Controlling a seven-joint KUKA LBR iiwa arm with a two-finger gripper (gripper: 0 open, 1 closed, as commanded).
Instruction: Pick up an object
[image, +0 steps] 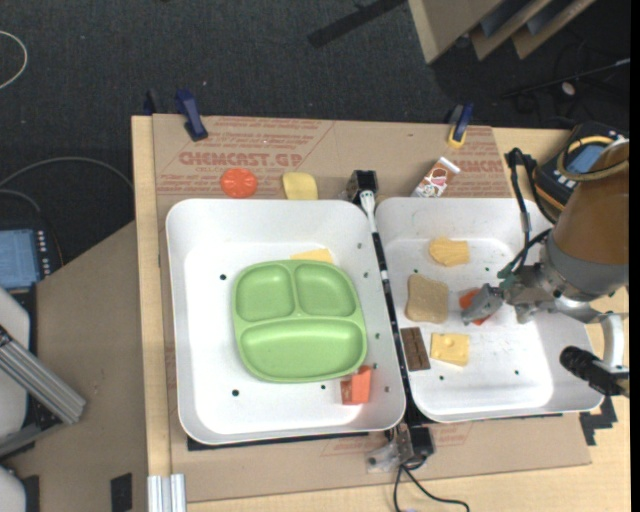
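Camera view: I see the arm (590, 225) coming in from the right over the right bin (520, 395); the tool (482, 305) sits low in that bin's middle, right at a small red-orange piece (470, 298); its fingers look to be on either side of that piece, but the dark metal blurs together, so I can't tell whether they're apart, together or clamped on it.

Right bin contents: a tan bread-like slice (428, 298) just left of the tool; a yellow cheese-like wedge (450, 348) below it; an orange-yellow chunk (449, 252) above, near the back wall; a dark brown bar (412, 349) lies at the bin's left edge, beside the divider between the bins.

Left bin (195, 300): a green divided plate (299, 320) with three compartments sits in the middle, flat; a yellow piece (313, 256) pokes out from behind its far rim, touching it; an orange block (356, 386) lies just off the plate's near right corner.

On the counter (150, 300) behind the bins: an orange round item (239, 182) and a pale yellow block (299, 186) side by side, a black clip (364, 184) at the bins' joint, and a small red and white packet (436, 179) further right; two blue clamps (190, 113) hold the cardboard's back edge.
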